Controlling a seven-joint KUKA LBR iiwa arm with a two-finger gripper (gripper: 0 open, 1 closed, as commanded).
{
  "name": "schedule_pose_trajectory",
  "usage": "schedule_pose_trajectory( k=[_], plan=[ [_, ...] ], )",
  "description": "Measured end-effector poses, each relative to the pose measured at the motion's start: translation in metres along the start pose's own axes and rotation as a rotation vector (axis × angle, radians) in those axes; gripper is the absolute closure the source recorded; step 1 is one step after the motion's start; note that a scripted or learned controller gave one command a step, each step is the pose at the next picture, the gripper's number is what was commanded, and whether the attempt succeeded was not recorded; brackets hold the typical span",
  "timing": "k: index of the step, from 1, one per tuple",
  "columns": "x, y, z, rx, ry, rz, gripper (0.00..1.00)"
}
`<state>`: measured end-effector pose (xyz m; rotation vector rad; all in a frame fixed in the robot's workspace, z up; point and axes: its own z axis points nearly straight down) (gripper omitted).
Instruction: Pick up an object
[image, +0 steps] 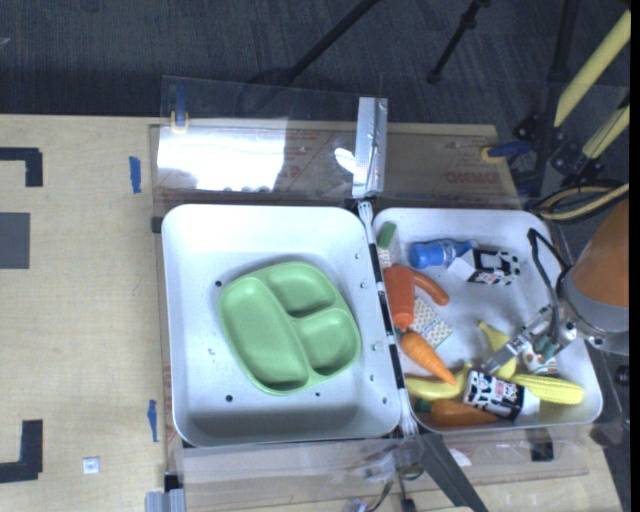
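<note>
Pincer (528, 345) low in the right bin (455, 222), over the toy clutter; can't tell its state. Corn cob (548, 388) lies just below it toward the front wall, long axis roughly left-right. Likely nearest pick.

Left bin (190, 300) sits well left of the gripper (527, 345) and contains a green divided tray (288, 325). A clear plastic panel (260, 150) stands behind it, farther off. Blue tape marks (135, 173) on the bench (80, 300), farthest left.
</note>
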<state>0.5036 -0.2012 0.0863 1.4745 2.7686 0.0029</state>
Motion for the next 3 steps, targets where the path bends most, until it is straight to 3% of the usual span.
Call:
schedule_pose_trajectory(
  k=[1, 2, 3],
  plan=[
    [-0.002, 0.001, -0.012, -0.005, -0.006, 0.003, 1.00],
    [0.026, 0.069, -0.026, 0.002, 0.000, 0.224, 1.00],
    [0.026, 0.112, -0.114, 0.004, 0.000, 0.378, 1.00]
  ],
)
